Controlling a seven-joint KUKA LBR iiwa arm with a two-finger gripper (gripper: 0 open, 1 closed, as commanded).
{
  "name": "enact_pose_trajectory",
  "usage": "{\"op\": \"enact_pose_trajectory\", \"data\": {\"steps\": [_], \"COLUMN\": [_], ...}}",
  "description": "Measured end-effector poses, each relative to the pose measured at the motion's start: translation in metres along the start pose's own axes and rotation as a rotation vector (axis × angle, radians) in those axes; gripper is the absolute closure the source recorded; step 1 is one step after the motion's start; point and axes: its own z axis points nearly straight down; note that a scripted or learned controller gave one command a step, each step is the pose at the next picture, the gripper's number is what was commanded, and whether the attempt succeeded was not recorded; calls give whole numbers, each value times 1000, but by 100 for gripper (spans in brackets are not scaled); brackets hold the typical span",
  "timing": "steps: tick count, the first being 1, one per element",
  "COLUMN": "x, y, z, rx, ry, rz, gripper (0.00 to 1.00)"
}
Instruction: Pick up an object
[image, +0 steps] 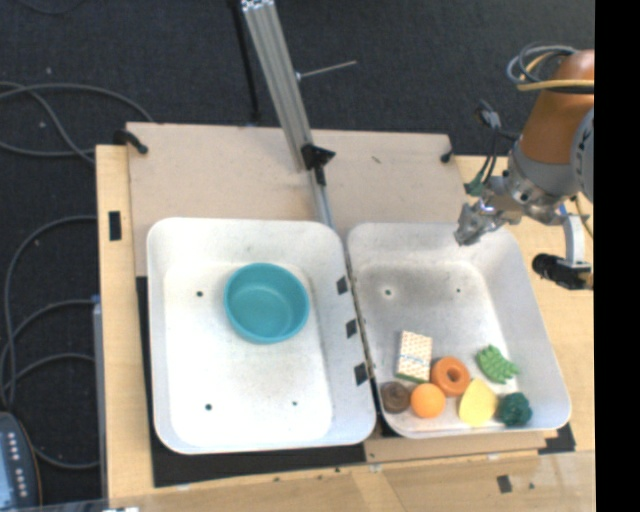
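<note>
My gripper (470, 232) hangs over the far right corner of the right bin (450, 280), well away from the objects. Those objects cluster at the bin's near edge: a pale patterned block (414, 355), an orange ring (451, 375), an orange ball (428, 401), a brown round piece (396, 397), a yellow fruit shape (478, 403), a light green piece (495, 363) and a dark green piece (515, 408). Nothing shows between the gripper's tips.
A teal bowl (266, 302) sits in the left bin (180, 340). A slanted metal post (285, 90) rises behind the bins, ending near their shared edge. Cables lie on the dark floor at left.
</note>
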Motion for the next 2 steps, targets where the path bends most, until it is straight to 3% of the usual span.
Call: {"op": "enact_pose_trajectory", "data": {"steps": [1, 2], "x": [-2, 48], "y": [2, -17], "z": [-55, -66], "rx": [-2, 5], "ry": [-2, 2], "rz": [0, -4], "gripper": [100, 100]}}
